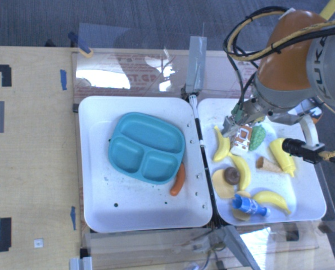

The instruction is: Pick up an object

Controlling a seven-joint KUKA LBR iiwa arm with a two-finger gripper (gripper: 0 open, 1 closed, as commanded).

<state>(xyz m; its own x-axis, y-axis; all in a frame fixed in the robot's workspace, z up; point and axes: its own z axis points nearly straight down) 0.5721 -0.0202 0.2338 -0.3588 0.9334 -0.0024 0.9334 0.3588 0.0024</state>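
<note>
Two white bins side by side on the tabletop (pixel 27 151). In the left bin (pixel 94 167), a blue divided plate (pixel 146 148) near the centre, with an orange carrot-like piece (pixel 179 180) touching its edge at 4 o'clock.

Reaching in from 3 o'clock, the grey arm (pixel 291 55) with its orange band, bent down over the right bin (pixel 311 196). Claw (pixel 239 125) low at 11 o'clock of that bin; cannot tell whether wide or narrow, and cannot tell whether anything is held.

Just below the claw at 6 o'clock, a small white-and-orange box (pixel 242 140), with a green piece (pixel 258 136) just beside it at 3 o'clock. Further pickable pieces around:
- a banana (pixel 221 145) at 9 o'clock of the box
- a second banana (pixel 244 172) curled against a yellow disc (pixel 221 185) bearing a brown lump (pixel 231 175)
- a third banana (pixel 273 200) at 5 o'clock of the bin
- a blue toy (pixel 248 205) at 6 o'clock
- a yellow piece (pixel 283 155) and a tan cone (pixel 266 163) near the middle.
</note>
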